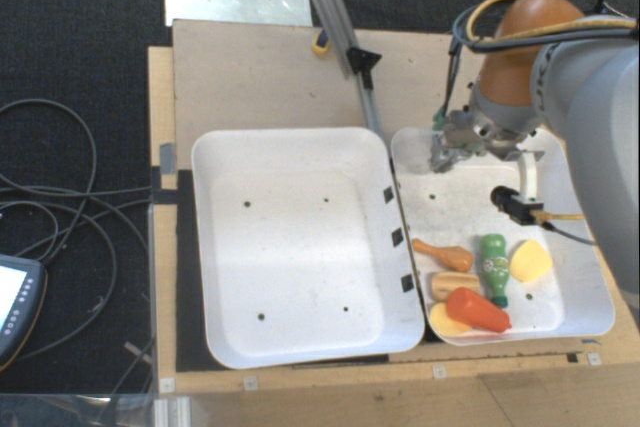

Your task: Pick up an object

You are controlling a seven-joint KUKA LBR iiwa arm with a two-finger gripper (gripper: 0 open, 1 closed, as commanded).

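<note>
While the grey arm (590, 105) is reaching in from the right, we are seeing its gripper (447, 153) hanging over the far left corner of the right bin (470, 190), just beside the wall it shares with the left bin (300, 245). We cannot tell from this slanted view how the claw is set, and we are seeing nothing held in it. All of the objects are lying grouped at the near end of the right bin, well apart from the gripper. We are noting a chicken drumstick (443, 255) lying nearest the shared wall, with a bread roll (452, 284) just in front of it. A green bottle (492, 267) is lying to the right of the drumstick, with its cap pointing toward the near rim. A red pepper (477, 310) is resting against the roll and touching the bottle's near end. A yellow lemon (530, 262) is sitting just right of the bottle. Both bins are resting side by side on the wooden bench (260, 75).
</note>
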